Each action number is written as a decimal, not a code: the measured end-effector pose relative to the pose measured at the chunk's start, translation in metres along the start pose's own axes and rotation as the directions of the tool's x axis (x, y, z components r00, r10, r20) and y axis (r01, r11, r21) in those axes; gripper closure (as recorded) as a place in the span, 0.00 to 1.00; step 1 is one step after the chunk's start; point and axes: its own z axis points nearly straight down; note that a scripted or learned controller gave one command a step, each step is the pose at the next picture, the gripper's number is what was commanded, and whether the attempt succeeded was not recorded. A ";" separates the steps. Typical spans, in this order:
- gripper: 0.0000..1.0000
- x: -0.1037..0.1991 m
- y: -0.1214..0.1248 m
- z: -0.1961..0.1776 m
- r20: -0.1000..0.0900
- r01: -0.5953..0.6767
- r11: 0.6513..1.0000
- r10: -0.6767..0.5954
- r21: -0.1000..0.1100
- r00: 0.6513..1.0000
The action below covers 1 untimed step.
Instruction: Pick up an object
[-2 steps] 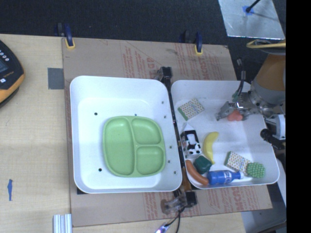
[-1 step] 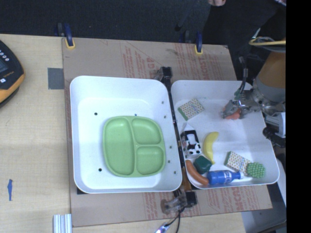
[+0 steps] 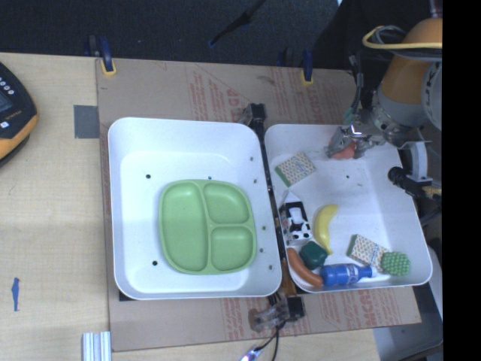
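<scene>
My gripper is low over the far part of the right bin, near its back wall. A small red object sits between the fingertips, and the fingers are shut on it. More objects lie in the near part of this bin: a yellow banana, a dark green block, a blue bottle, an orange-red sausage shape, a green bumpy ball and a black-and-white item. A checked pad lies left of the gripper.
The left bin holds a pale green divided plate. A second checked pad lies by the bumpy ball. The arm's orange band rises at the right. A yellow-black device rests on the bench's far left.
</scene>
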 end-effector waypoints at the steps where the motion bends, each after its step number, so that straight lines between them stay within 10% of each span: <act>1: 1.00 0.004 -0.002 0.044 0.000 0.001 1.000 -0.001 0.012 1.000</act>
